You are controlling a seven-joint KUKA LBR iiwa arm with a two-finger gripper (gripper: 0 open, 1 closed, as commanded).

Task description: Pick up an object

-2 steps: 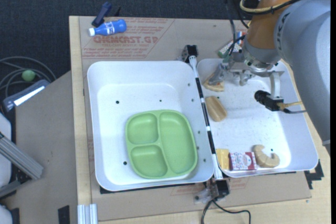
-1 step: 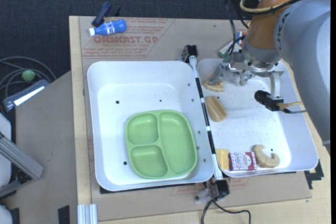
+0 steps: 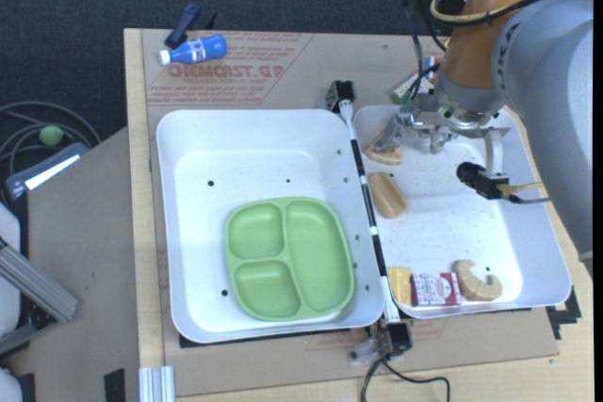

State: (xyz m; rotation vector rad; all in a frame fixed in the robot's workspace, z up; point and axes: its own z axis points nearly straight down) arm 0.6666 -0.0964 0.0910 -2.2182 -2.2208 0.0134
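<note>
While the left bin [image 3: 188, 165] holds a green divided plate [image 3: 287, 257], the right bin [image 3: 443, 231] holds a tan piece [image 3: 384, 147] in its far left corner, just beside the end effector [image 3: 424, 135] (open or closed, I cannot tell), a second tan piece [image 3: 388, 194] nearer, and a red-white packet [image 3: 435, 289] by the near wall.

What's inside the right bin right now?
In the right bin: a tan chunk by the tool, a tan roll, a yellow block, a red-white packet and a curved piece. The arm covers the bin's far right part; what lies there is hidden.
</note>
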